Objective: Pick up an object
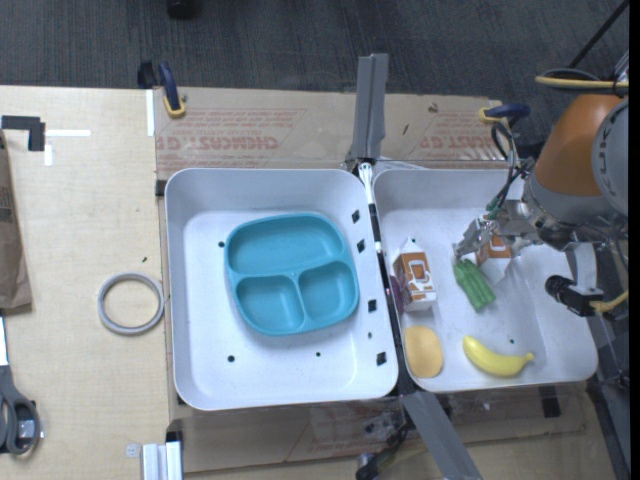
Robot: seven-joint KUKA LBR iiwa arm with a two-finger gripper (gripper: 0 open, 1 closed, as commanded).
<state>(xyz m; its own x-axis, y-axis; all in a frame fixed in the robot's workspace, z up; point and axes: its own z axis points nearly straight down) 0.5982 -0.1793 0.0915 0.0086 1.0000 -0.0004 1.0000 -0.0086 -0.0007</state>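
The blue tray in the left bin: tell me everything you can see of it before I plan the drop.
The blue tray is a light blue, plastic-looking plate with rounded corners and three compartments: one wide section across the far side and two smaller ones side by side on the near side. It lies flat and right way up, turned slightly askew, near the middle of the left bin. Nothing sits in its compartments, and it touches only the bin floor.

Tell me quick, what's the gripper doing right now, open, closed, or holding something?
Gripper: low in the right bin, just above the green object; open or closed cannot be told.
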